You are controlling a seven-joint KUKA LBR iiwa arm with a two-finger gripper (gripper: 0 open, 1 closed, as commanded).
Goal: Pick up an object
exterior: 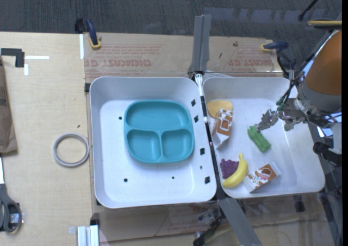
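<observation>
The right bin (304,171) holds several items. A green block (259,138) lies in its middle. A banana (237,175) lies at the front with purple grapes (229,165) against it and a small printed carton (262,177) to its right. An orange-and-white carton (223,124) leans by the left wall, and a yellow piece (217,106) sits behind it. My gripper (268,120) hangs over the right bin, just up and right of the green block. Nothing is visibly held in it.
The left bin (109,185) holds a teal divided plate (160,131). A grey ring (71,149) and scissors (8,213) lie on the bench to the left. A metal divider (200,44) rises behind the seam between the bins.
</observation>
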